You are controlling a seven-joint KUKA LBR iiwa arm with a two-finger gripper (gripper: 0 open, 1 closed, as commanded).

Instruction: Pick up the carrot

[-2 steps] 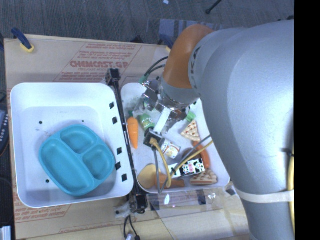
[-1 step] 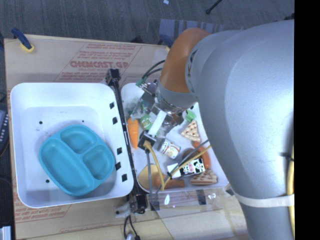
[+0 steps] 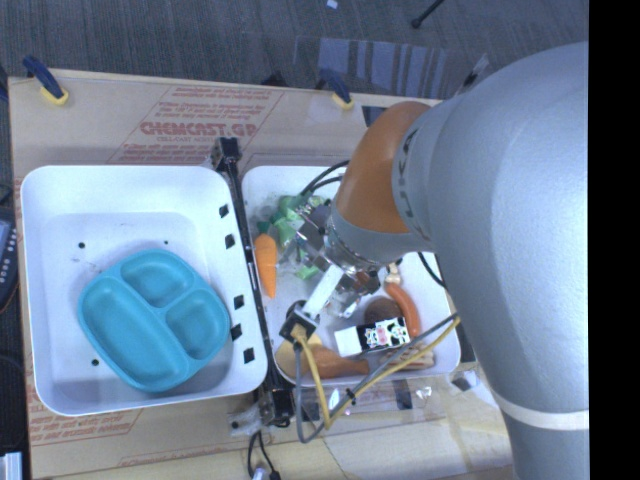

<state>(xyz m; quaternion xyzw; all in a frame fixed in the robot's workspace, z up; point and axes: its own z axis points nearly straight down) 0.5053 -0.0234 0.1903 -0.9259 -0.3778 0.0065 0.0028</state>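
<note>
The carrot [image 3: 265, 265] is orange and slim. It lies lengthwise along the left wall of the right bin [image 3: 262, 183], close to the divider. My gripper [image 3: 325, 251] hangs low over the middle of that bin, just right of the carrot and apart from it, under the orange-banded wrist [image 3: 372, 183]. The wrist and arm hide much of the bin's floor.
A green leafy item [image 3: 290, 216] lies behind the carrot. An orange sausage-like piece [image 3: 405, 308], a brown round item [image 3: 383, 309], a white printed box [image 3: 372, 337] and a tan-orange utensil [image 3: 330, 363] crowd the bin's front right. The left bin [image 3: 50, 208] holds a blue divided plate [image 3: 150, 318].
</note>
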